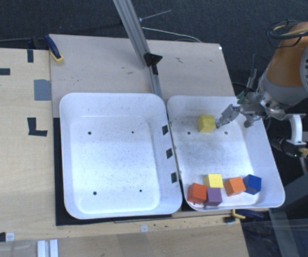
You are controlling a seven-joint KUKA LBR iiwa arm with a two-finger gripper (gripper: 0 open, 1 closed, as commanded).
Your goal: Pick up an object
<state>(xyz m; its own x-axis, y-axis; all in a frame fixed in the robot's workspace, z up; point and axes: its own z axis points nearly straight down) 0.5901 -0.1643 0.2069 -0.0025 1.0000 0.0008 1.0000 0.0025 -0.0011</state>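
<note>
Right bin (261,143): yellow block (207,123) alone in far half, lying flat, slightly rotated. Near rim, a cluster in a row: orange block (197,191), purple block (213,196) touching it, small yellow block (215,180) just behind, second orange block (234,186), blue block (252,183) at right end.

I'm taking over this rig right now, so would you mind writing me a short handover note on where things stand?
Hand: over the right bin, at its upper right, beside the yellow block. Nothing shows between its fingers; whether they are open or shut is not clear.
Things: the yellow block lies alone in the bin's upper part. Along the lower edge sit an orange block, a purple block, a small yellow block, another orange block and a blue block.
Done: no pick yet.
Left: grasp one block, probably the lone yellow one, and lift it.
</note>
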